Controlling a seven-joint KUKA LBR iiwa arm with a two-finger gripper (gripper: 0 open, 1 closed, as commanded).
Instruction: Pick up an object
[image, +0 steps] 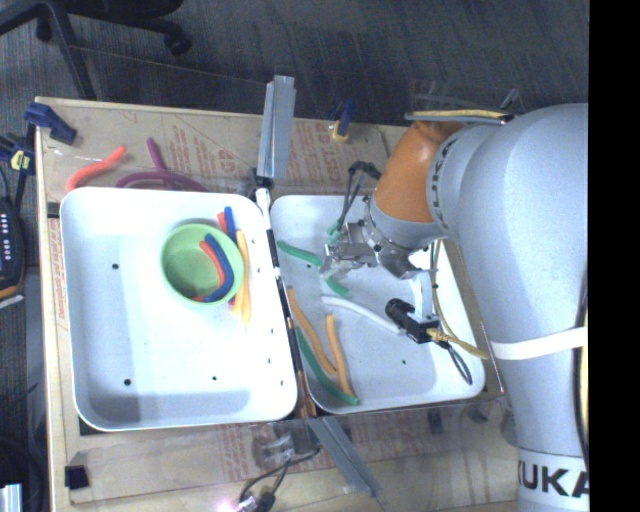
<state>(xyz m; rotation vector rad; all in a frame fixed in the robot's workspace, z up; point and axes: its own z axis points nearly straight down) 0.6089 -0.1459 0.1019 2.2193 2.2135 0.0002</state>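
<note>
Gripper (343, 253) hangs low over the far half of the right bin (410, 372), with the arm reaching in from the right. Whether its jaws are apart or together cannot be told from this angle. Just left of it lies a green strip (299, 255), and a short green piece (337, 285) lies just near of it. Nearer in the same bin lie a white stick (362, 313), two orange sticks (312, 335) and a long green band (325, 383). The left bin (120, 380) holds a green bowl (190, 265) with coloured sticks (216, 252) in it.
</note>
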